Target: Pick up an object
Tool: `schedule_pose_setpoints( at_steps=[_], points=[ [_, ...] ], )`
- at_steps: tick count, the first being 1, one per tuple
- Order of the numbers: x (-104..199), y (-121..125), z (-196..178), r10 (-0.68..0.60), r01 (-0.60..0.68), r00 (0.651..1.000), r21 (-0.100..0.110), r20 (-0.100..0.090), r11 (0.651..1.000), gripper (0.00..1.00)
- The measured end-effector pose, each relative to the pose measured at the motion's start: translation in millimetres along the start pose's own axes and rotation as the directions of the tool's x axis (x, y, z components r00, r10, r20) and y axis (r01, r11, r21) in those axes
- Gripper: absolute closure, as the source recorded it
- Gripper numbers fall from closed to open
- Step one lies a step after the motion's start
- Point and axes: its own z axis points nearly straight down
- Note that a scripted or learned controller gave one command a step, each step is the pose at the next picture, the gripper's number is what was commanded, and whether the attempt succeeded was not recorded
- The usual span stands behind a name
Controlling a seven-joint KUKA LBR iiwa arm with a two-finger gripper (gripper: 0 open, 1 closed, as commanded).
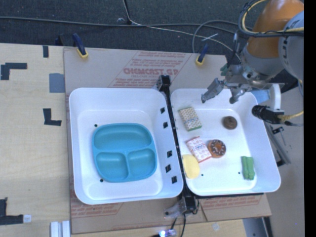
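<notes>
Light wood bench (29, 147) w/ black tape marks, brown cardboard sheet (143, 68) held by 2 blue-yellow clamps (79, 46). Dark carpet (74, 4) behind, cables (148, 23) crossing it.

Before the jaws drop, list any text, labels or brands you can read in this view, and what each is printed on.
"CHEMCAST GP", red print on the brown board under the bins; letters are blurred, so the reading is tentative.
Smaller red lines on the same board: too blurred to read.
Green patterned packet: print too small to read.
Red and white packet: print too small to read.
</notes>
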Motion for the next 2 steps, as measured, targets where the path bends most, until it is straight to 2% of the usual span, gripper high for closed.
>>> schedule_pose_setpoints(
  at_steps=[1,2],
  points=[
    [0,2,-8,-0.003,0.003,1.000,-0.013,0.001,1.000,0.00],
    [5,1,55,-0.003,0.003,1.000,-0.010,0.002,1.000,0.00]
  ],
)
